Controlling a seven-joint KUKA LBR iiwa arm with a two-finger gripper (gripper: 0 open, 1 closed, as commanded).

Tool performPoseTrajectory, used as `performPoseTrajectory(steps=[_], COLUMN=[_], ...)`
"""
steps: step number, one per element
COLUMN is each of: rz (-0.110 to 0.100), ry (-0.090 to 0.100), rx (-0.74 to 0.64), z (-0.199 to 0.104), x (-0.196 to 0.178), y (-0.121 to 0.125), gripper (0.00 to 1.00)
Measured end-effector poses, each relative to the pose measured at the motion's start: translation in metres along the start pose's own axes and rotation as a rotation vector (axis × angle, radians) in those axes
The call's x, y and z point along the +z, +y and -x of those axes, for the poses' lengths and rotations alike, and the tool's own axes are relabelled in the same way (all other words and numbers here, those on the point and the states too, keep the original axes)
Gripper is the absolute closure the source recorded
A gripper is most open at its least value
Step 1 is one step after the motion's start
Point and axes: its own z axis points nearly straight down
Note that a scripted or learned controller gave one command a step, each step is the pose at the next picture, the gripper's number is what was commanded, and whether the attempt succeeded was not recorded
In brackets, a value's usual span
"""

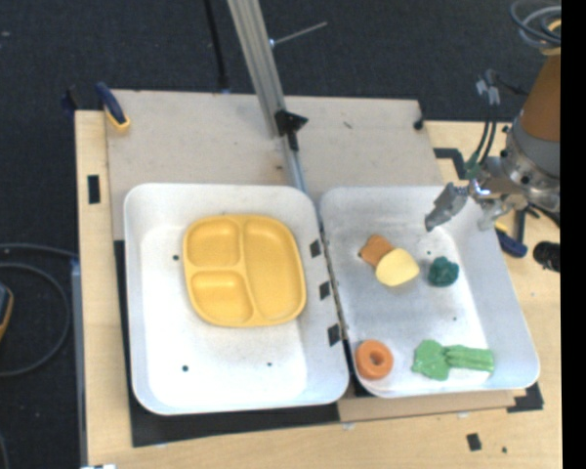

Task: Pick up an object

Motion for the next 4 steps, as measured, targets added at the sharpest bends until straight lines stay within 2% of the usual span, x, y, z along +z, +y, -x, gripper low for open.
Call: performPoseTrajectory(steps=[1,2,4], rz=[0.012,0.006,0.013], ry=[-0.001,-0.001,-0.003], rx=[-0.002,-0.002,0.0], z=[0.0,-0.004,0.015], x=[-0.007,0.055,0.166], y=[0.002,0.0,0.006], gripper=[0.0,0.0,0.0])
